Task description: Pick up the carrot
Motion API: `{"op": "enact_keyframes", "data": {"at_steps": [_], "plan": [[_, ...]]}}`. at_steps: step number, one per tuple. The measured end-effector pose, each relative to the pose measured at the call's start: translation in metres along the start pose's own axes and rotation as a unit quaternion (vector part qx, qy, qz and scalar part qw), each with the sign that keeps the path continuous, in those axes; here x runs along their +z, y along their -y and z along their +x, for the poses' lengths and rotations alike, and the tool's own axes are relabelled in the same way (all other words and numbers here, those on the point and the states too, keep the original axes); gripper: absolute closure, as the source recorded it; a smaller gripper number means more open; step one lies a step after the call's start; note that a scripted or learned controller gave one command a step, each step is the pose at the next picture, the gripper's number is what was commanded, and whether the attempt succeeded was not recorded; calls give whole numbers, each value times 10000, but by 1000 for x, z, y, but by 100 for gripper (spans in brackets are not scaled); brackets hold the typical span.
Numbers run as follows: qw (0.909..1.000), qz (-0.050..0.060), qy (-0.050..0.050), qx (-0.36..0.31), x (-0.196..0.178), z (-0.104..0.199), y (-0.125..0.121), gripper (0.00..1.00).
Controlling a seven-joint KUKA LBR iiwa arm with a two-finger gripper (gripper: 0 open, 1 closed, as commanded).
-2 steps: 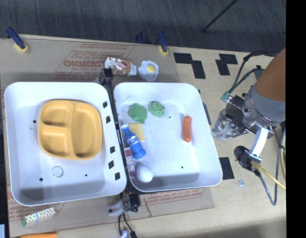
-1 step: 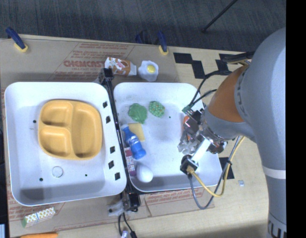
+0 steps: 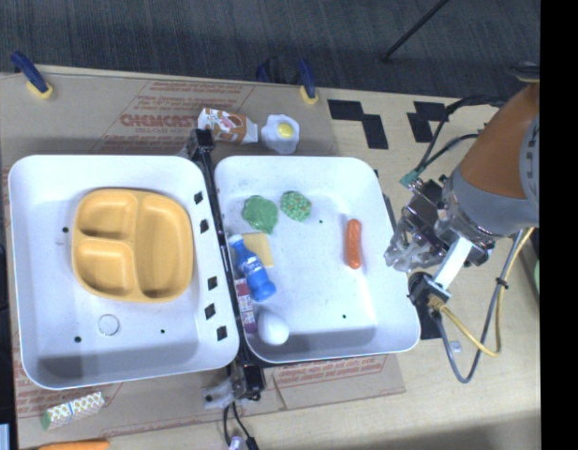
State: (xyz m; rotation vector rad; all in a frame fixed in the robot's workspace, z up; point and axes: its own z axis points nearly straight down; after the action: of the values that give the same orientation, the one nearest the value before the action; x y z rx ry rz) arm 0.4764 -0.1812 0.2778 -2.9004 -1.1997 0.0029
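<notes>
carrot: A small orange carrot [image 3: 352,243] is seen lying flat in the right bin [image 3: 363,331]. It is placed close to the bin's right wall, a short way to the left of the gripper [image 3: 407,251], with its long side pointing up and down in the view.

gripper: The gripper is held just outside the right wall of the right bin, over the worktop [image 3: 457,401]. Nothing is seen held by it. How far the fingers are open cannot be told, because that part is dark and jumbled.

how the carrot may handle: It looks like a toy, so it is judged to be light and stiff. Its skin looks smooth, so it could be slippery and could roll a bit when it is pushed.

where to hold: The middle of the carrot is judged best, with the fingers shut across its thin side. The ends are rounded, so it could be squeezed out if it were held there.

things nearby: Two green toy vegetables [image 3: 277,209], a yellow block [image 3: 259,248], a blue bottle [image 3: 252,269] and a white egg [image 3: 274,327] are kept farther left of the fingers, well apart from the carrot. A yellow tray [image 3: 133,244] is set in the left bin [image 3: 45,345], farthest from the fingers.

what could go wrong: The bin wall is close to the carrot, so it could be bumped by a finger.
</notes>
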Motion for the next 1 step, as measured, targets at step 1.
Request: {"op": "enact_keyframes", "data": {"at_steps": [1], "plan": [[9999, -4, -1, -171, 2, -17, -17, 100]]}}
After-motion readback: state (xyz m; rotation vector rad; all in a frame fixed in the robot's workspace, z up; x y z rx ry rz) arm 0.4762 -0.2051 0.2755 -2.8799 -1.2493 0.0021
